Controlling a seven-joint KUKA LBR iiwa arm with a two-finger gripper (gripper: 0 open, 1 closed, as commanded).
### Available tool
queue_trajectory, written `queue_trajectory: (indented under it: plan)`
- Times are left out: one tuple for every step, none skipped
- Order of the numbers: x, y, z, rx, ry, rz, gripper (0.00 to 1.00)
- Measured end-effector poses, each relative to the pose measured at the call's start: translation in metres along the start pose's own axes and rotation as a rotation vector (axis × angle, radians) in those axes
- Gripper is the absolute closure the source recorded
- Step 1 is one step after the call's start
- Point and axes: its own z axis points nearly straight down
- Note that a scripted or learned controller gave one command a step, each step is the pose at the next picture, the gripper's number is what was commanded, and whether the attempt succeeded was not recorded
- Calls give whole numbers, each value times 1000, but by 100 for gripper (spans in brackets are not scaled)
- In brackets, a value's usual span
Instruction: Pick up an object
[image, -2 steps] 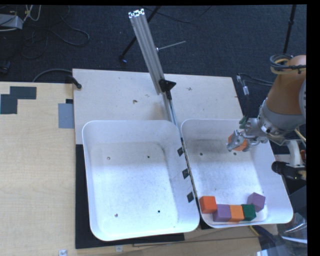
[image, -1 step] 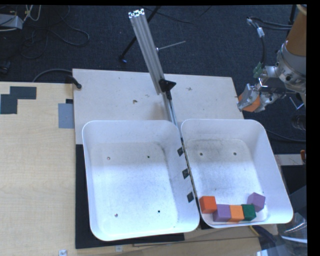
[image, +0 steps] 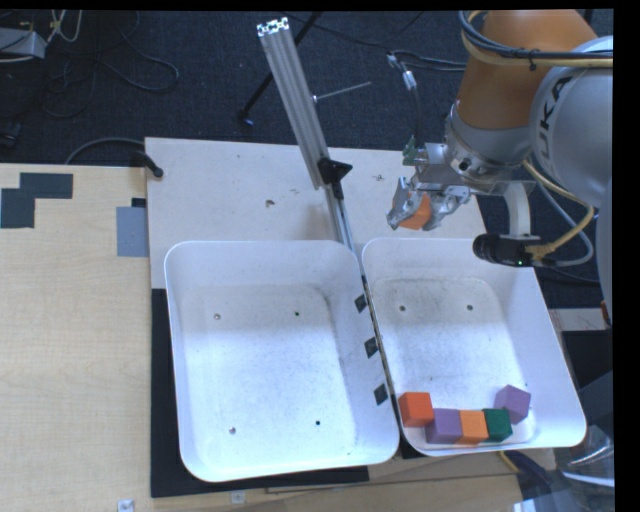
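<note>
1. Pincer (image: 420, 212) is raised above the far edge of the right shallow white plastic bin (image: 555, 345), fingers pinched on a small orange block (image: 420, 211) that shows between them. So the task's thing is in the grasp, up in the air, well clear of the bin floor.
2. Step, as I read it: grab looks done, now in the lift/carry phase. Next move calls for keeping the squeeze steady and moving smoothly; the block sits low at the fingertips, so a jolt could drop it.
3. Left to right across the bench (image: 70, 330): pale wood surface with a few grey patches at far left, then a white board under the bins.
4. Left shallow white plastic bin (image: 185, 290): scuffed, speckled floor.
5. Slanted silver aluminium rail (image: 300, 110) rises from the seam between the bins, black clips along the divider.
6. Right bin, near corner: a cluster touching or nearly so, namely an orange cube (image: 416, 407), a purple cube (image: 446, 425), a smaller orange cube (image: 473, 426), a green cube (image: 497, 424), and a second purple cube (image: 513, 401) slightly behind.
7. Grey arm with orange band (image: 520, 70) reaches in from the right.
8. Room: dark floor behind with loose cables.
</note>
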Motion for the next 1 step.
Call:
queue_trajectory:
  plan:
    - [61,-37,-16,-5,-1,0,100]
